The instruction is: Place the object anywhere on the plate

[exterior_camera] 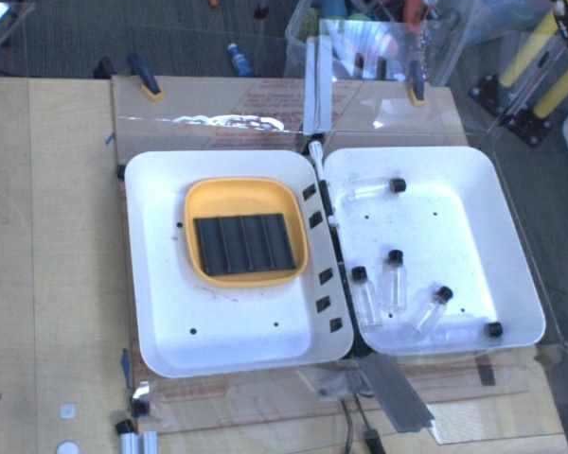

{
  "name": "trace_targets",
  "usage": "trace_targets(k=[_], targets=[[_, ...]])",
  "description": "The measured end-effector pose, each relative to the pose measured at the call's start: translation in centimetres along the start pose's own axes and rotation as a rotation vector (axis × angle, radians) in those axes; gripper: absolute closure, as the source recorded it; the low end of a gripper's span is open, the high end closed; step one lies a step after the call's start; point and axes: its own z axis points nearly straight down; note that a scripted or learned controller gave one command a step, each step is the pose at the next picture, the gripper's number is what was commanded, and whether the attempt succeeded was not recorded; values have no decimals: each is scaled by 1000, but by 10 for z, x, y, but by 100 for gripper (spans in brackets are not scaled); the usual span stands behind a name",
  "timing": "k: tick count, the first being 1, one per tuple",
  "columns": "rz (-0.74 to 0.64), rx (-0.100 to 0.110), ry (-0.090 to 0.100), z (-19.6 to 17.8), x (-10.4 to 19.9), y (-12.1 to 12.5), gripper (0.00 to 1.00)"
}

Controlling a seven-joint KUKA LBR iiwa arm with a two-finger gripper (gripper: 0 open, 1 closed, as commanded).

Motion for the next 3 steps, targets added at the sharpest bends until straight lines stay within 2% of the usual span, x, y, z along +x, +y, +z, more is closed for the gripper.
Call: trace_targets(k=[1,3], targets=[[-162,1,-1,0,8,-4,100],[-163,2,-1,0,0,-1,100]])
